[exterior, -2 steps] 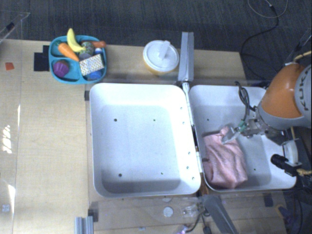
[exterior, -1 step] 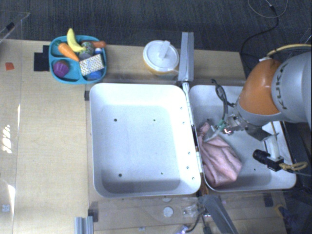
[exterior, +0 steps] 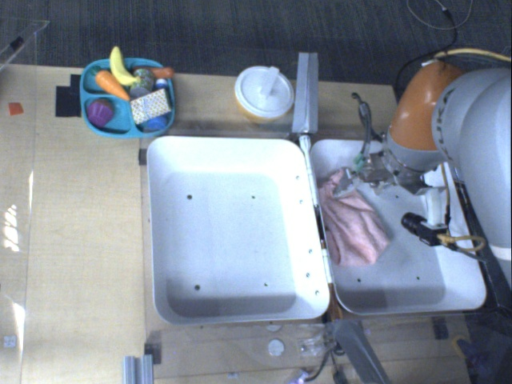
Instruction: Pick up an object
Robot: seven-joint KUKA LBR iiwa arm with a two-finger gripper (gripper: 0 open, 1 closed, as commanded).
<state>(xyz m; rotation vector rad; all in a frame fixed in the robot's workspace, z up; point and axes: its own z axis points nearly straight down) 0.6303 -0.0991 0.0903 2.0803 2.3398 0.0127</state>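
Note:
A crumpled pink cloth [exterior: 352, 224] lies in the right bin [exterior: 400, 290], against its left wall. My gripper [exterior: 352, 178] is low over the cloth's upper end, at the bin's back left part. The grey arm with its orange band comes in from the right above it. The gripper's tips sit right at the cloth's top edge, and I see nothing lifted off the bin floor.
The left bin [exterior: 232, 230] stands beside the right one, with a metal divider post [exterior: 305, 94] between them at the back. A blue tray [exterior: 108, 122] of toy food sits at the back left. A white lidded cup [exterior: 264, 93] stands behind the bins.

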